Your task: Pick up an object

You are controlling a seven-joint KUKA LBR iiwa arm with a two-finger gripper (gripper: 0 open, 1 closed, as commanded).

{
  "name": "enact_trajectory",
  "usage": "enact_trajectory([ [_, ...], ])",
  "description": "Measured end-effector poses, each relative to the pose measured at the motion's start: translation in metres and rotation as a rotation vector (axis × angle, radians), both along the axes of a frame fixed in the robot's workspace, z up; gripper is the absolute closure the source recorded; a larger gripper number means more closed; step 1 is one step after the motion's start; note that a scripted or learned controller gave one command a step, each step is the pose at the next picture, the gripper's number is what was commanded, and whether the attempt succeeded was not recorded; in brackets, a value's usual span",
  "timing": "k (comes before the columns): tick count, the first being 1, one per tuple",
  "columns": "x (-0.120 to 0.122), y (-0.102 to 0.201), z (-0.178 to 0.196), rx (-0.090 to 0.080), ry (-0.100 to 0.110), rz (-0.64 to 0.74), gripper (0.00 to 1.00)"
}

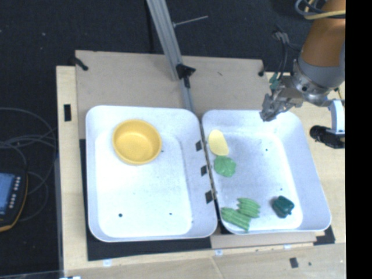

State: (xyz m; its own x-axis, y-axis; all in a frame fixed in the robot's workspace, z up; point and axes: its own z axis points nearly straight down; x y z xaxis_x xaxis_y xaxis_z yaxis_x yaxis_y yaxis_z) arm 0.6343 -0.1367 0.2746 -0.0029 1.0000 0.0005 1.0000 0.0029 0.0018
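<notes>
Where the speckled right bin (302, 156) curves up at its far rim, you see the gripper (268, 115); I cannot tell its state. Below lie a smooth pale-yellow piece (218, 142), possibly plastic fruit, and ribbed green pods (241, 212).

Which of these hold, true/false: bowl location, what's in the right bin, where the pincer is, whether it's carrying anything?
1. The yellow bowl sits in the left bin. True.
2. The right bin holds several green items and one pale yellow piece. True.
3. The pincer hangs over the left bin. False: it is at the far edge of the right bin, away from the items.
4. The pincer carries the dark green item. False: that item lies in the right bin's near right corner, apart from the pincer.
5. The yellow bowl lies upside down. False: it is open side up.
</notes>
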Motion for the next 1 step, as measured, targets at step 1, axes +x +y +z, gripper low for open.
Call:
enact_trajectory([
  [1,-0.0109,0.0481,0.0035,0.000,0.000,0.001,1.00],
])
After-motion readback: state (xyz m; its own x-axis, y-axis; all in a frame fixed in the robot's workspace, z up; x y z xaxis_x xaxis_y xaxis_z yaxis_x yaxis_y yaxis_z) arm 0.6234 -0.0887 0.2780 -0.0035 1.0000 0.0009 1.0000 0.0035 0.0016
